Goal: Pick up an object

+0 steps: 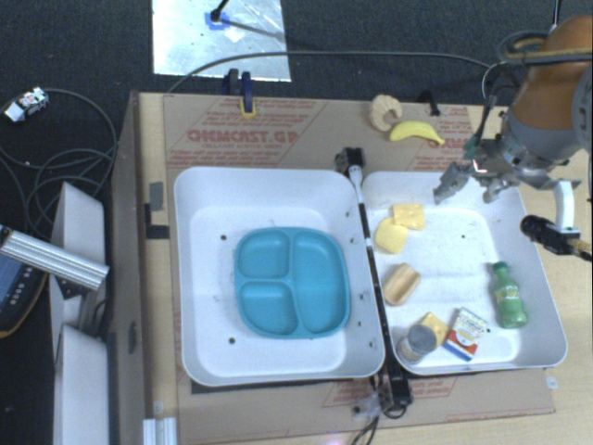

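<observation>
Cardboard-topped bench with two white bins. Gripper (473, 182): fingers spread open, nothing between them, hovering over the far edge of the right bin (547, 327). Right bin contents: two yellow blocks (400, 227), tan wedge (400, 284), green bottle (508, 295), small carton (465, 332), what looks like a grey-capped jar (420, 338). Left bin (199, 248): blue divided plate (290, 281). Behind the bins: banana (415, 132).

Smooth white plastic bins (278, 188) sit on a matt brown cardboard-like surface (269, 133), the blue divided tray (292, 281) looks like matt plastic, and the green bottle (508, 295) glossy.
</observation>
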Available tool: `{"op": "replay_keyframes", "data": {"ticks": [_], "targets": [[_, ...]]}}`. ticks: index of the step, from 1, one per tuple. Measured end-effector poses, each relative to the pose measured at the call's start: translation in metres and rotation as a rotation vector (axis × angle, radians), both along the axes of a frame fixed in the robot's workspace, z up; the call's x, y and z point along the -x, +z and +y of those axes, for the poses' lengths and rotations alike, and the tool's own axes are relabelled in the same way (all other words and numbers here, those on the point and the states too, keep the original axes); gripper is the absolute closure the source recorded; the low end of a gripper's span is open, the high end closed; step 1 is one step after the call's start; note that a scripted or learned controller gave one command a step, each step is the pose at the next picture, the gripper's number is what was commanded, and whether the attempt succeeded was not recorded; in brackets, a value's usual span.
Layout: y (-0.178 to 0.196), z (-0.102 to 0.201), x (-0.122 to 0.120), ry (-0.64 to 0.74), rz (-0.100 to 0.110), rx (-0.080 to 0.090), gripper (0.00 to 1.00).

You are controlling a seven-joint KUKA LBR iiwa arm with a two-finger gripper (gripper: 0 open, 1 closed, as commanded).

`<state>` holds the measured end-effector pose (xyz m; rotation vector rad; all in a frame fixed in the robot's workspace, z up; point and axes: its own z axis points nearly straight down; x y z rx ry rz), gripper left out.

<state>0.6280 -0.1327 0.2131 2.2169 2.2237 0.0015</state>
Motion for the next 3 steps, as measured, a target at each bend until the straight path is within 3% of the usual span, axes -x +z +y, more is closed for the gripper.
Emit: {"op": "replay_keyframes", "data": {"ticks": [1,2,3], "targets": [[-0.101,0.014,-0.040,0.001,0.004,-0.001,0.00],[-0.129,0.039,-0.035,0.003,0.000,-0.001,0.00],[-0.117,0.039,-0.036,0.004,-0.004,0.000,1.00]]}}
